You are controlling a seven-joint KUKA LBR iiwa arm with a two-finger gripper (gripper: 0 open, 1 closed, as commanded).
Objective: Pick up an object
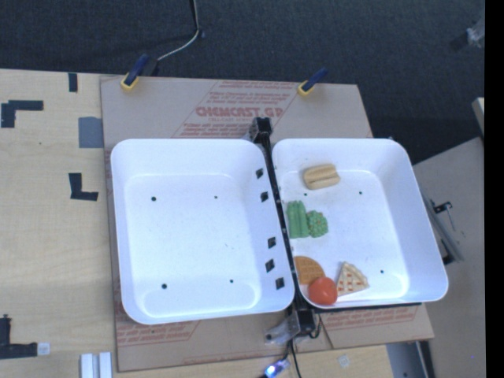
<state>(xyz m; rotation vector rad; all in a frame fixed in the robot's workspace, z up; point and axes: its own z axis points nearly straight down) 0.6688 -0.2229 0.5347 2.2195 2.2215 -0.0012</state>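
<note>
Four objects lie in the right bin (394,164): a tan bun (320,176) toward the far side, a green piece (305,220) by the left wall, and an orange round (307,268), red ball (322,291) and waffle wedge (352,278) clustered at the near-left corner.

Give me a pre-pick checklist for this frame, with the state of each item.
1. Things to pick in the right bin: ok; bread roll, green vegetable, tomato, waffle wedge, round cookie.
2. Roll standing apart from the others: ok.
3. Tomato free of neighbours: not ok; it touches the cookie and sits beside the wedge.
4. Green vegetable away from the wall: not ok; it lies near the divider.
5. Tool state: cannot tell.
</note>
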